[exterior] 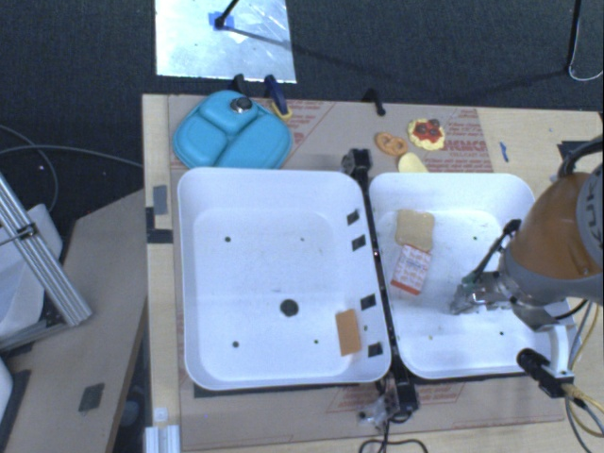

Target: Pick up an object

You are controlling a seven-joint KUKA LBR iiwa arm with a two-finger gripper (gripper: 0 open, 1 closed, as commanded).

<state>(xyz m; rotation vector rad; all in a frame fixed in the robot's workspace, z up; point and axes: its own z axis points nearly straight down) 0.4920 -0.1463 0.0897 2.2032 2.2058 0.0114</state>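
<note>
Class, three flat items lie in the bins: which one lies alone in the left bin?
The orange-brown block, near the left bin's lower right corner. The tan slab and red-and-white packet share the right bin.

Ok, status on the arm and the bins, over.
Gripper low in right white bin, nothing seen held. Red-and-white packet and tan square block lie just left of it. Small brown block in left white bin.

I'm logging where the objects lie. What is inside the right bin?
The right bin holds a tan slab and, just below it, a red-and-white packet. The gripper hangs over its right part, and the arm covers the floor there.
</note>
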